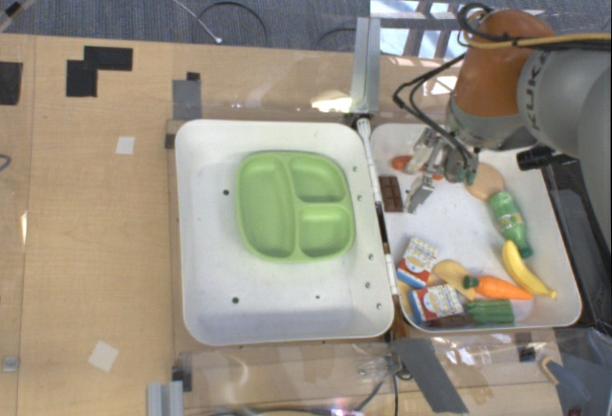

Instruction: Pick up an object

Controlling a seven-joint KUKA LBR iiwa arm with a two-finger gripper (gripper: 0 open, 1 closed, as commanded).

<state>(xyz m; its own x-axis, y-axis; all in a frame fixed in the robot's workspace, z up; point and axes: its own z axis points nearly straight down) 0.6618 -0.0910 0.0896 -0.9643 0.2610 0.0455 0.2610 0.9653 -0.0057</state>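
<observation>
End effector [427, 177] hovering over right bin's [564, 304] far-left corner, fingers apart, nothing held. Brown bar [390, 193] sits just beside it against left wall. Risk imo: fingers clip wall, bar slides off, empty grab.

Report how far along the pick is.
Nothing looks picked yet. The end effector hovers over the right bin, fingers apart with nothing between them. The banana, carrot and green bottle lie there. Grasping and lifting remain.
</observation>
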